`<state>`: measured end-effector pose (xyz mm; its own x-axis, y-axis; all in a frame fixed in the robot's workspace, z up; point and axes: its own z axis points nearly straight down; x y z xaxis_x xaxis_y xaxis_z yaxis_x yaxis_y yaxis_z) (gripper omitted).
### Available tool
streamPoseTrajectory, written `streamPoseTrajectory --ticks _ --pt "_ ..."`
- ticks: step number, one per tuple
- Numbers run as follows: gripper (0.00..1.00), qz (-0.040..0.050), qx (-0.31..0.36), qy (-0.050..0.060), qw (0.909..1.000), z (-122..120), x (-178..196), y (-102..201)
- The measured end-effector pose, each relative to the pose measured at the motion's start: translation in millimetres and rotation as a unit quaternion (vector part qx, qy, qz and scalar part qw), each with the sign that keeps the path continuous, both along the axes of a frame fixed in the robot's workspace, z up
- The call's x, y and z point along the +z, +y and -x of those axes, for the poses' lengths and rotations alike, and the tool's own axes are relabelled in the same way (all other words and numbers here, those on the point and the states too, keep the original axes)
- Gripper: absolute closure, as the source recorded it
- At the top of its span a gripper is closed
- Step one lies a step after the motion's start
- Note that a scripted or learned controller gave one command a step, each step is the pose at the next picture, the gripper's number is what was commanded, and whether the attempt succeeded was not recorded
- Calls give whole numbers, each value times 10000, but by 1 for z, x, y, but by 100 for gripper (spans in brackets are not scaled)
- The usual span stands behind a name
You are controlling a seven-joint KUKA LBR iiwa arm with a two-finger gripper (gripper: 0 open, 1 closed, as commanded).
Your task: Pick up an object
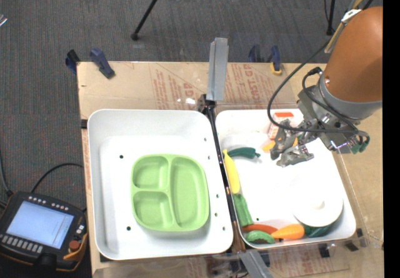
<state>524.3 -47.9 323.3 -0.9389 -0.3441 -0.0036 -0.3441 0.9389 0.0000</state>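
**Desk:** Where is the gripper?

**Operator:** I see the gripper [292,149] hanging over the right bin [331,173], in the bin's upper half, toward twelve o'clock from its centre. I cannot tell whether it is spread or pressed together; the metal parts run together at this slant. I see nothing between them.

**Desk:** What lies nearest?

**Operator:** At nine o'clock from the gripper, just beside it, a small orange piece [267,145], and past that a dark green vegetable [244,152]. At eleven o'clock, an orange-and-white packet [280,119] against the far wall. At eight o'clock, a yellow corn cob [231,172] along the left wall, with a green pepper [243,210] below it. At five o'clock, a white plate [317,210] in the near corner; a carrot [287,231] and a red piece [259,228] sit along the near wall.

**Desk:** And the other bin?

**Operator:** The left bin [109,145] carries a green divided tray [170,193].

**Desk:** Progress?

**Operator:** By my reading, early. Every object rests in the bin; the grasp and the lift remain to be done.
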Motion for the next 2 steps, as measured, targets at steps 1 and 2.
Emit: streamPoseTrajectory --ticks 1,2 --pt "100 -6 -137 40 9999 -39 -39 42" --pt "100 -6 -113 15 9999 -100 -41 72"
